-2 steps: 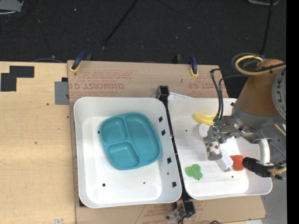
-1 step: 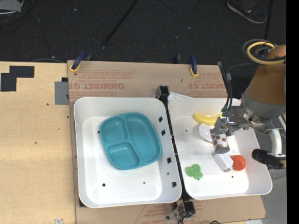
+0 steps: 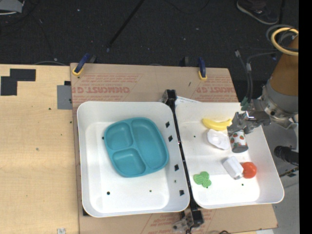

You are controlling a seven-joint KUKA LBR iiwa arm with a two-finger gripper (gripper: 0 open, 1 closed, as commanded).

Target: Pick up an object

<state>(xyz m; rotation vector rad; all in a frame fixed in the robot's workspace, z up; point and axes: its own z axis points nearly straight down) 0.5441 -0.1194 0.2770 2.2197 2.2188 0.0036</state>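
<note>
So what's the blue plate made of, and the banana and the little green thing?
The blue plate, with three compartments, looks like smooth matte plastic: one even teal colour, rounded moulded edges. The banana seems a toy, probably plastic, given its flat, uniform yellow. The little green thing is likely plastic or rubber too, bright and bumpy, though it is too small to be sure.
</note>
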